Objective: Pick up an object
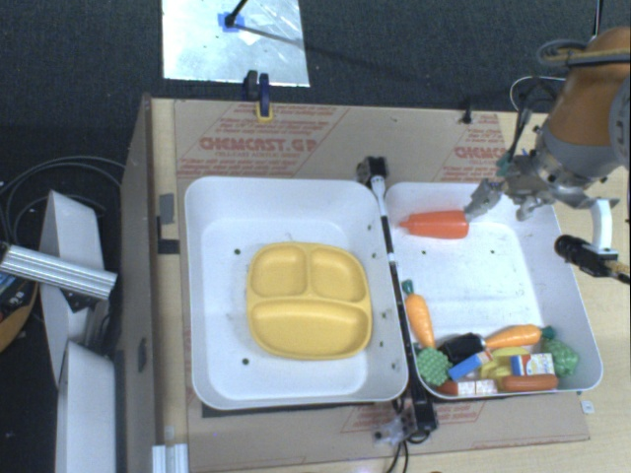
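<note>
My gripper [502, 201] hangs over the back right of the right bin [493, 274], its two fingers spread open with nothing between them. An orange toy carrot [434, 226] lies just left of the left fingertip, apart from it. A smaller carrot [420, 319] rests against the bin's left wall. Along the front wall sits a heap of toy food: a green piece [431, 365], a black piece [461, 346], a blue block [467, 367], an orange carrot [513, 336], a white box [537, 364], a red sausage [527, 382] and a green broccoli [564, 358].
The left bin [222, 264] holds a yellow three-part plate [309, 299]. A black clamp [374, 171] stands at the back of the ridge between the bins. A black fitting [582, 254] on the arm juts over the right bin's right rim.
</note>
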Tool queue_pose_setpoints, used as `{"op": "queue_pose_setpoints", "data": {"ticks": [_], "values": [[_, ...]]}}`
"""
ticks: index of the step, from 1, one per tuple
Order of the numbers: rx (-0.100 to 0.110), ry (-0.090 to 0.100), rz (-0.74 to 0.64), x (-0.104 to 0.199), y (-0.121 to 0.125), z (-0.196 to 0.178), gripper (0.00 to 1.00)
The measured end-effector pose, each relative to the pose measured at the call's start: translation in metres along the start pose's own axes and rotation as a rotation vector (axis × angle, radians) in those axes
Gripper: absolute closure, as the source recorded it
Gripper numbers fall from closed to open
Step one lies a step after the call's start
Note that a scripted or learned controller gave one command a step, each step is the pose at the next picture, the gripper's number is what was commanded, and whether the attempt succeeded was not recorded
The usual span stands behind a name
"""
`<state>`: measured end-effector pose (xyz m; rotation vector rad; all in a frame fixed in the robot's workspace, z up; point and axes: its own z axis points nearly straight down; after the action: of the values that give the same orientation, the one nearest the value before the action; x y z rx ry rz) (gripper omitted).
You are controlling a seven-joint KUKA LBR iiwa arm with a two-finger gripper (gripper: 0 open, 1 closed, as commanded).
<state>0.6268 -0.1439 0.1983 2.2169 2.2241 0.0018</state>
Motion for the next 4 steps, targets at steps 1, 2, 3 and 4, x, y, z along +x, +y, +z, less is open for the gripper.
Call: {"op": "queue_pose_setpoints", "data": {"ticks": [1, 2, 3, 4], "values": [[0.0, 0.0, -0.002, 0.016, 0.042, 0.03, 0.0], [-0.001, 0.001, -0.003, 0.06, 0.042, 0.049, 0.0], [0.0, -0.001, 0.001, 0.056, 0.007, 0.045, 0.0], [-0.002, 0.0, 0.001, 0.05, 0.035, 0.098, 0.0]]}}
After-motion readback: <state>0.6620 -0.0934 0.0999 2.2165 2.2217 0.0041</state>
